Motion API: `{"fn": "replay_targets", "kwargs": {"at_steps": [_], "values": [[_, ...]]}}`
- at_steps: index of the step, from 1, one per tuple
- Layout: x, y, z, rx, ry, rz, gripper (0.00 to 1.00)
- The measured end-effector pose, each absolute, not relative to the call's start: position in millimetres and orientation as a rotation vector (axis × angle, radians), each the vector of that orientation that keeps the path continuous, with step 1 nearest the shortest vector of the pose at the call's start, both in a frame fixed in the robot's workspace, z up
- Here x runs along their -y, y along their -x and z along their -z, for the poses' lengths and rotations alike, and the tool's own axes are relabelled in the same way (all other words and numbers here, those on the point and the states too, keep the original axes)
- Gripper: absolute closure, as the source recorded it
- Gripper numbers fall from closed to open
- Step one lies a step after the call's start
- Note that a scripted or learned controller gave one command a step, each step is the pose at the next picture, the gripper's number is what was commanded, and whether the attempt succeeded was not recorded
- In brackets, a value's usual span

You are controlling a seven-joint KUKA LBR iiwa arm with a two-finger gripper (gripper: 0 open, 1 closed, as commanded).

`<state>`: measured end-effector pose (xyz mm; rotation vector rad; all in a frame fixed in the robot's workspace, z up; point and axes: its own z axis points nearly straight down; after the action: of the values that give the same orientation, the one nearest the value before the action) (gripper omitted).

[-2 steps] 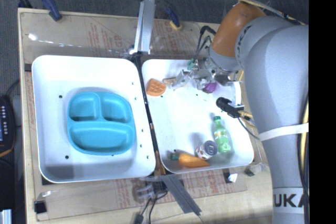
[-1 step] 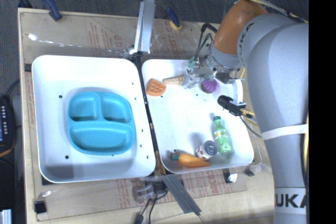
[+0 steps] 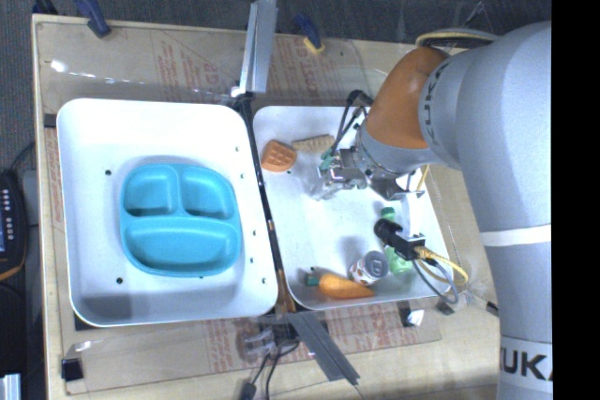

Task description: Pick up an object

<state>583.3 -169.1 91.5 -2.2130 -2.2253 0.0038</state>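
**Grey arm low in the right bin, nothing seen in its grip**

Reaches in from the right with the grey arm [image 3: 487, 117], bent down into the right bin [image 3: 309, 248]. Hangs the gripper [image 3: 336, 175] low over the white floor near the back of that bin. Cannot tell how far open the hand is, because the wrist and dark wires hide its tip. Shows nothing held in it.

Sits just to the left of the gripper: an orange toy [image 3: 278, 156], close to the bin's left wall, with a tan piece [image 3: 313, 143] right behind it. Looks like the nearest thing to grab, and probably the reason for the hand being low at this spot. Seems apart from the hand for now, not touching.

Lies along the front wall: a carrot [image 3: 343, 288]. Stands beside it: a small can [image 3: 372, 268], with a green toy [image 3: 400, 263] next to that. Keeps these well away from the hand, so likely not the pick this time.

Holds a blue plate [image 3: 178, 220] flat in the middle of the left bin [image 3: 84, 136], out of the way.

Looks like an early step: down and close, but no pick made yet. Might slip off the orange toy, being so near the wall.
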Motion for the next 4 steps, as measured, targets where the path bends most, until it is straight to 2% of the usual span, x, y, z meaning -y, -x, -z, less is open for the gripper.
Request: {"fn": "replay_targets", "kwargs": {"at_steps": [1,2,3,4], "values": [[169,-583.3,-92,2.225,2.214,-0.004,0.0],[193,-632.7,-92,2.231,2.21,0.0,0.0],[208,-658.1,-93,2.235,2.208,0.0,0.0],[210,-520.9,-92,2.228,2.212,-0.002,0.0]]}}
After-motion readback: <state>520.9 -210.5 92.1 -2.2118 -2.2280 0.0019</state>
